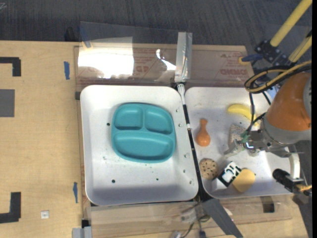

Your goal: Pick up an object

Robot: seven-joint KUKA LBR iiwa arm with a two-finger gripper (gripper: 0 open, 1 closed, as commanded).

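Observation:
My gripper (234,142) hangs low over the middle of the right bin (213,99), with the orange-banded arm reaching in from the right. A yellow banana (240,111) lies just behind it. An orange pear-shaped toy (203,134) stands to its left, a small gap away. In front of it are a speckled cookie (207,168), a black-and-white block (229,174) and a tan rounded piece (244,180). Nothing shows held in the gripper.
The left bin (94,148) holds a teal divided plate (143,132). A raised divider (187,128) separates the two bins. Cables and a yellow pole (292,19) sit at the back right, and a clear panel (148,58) stands behind the bins.

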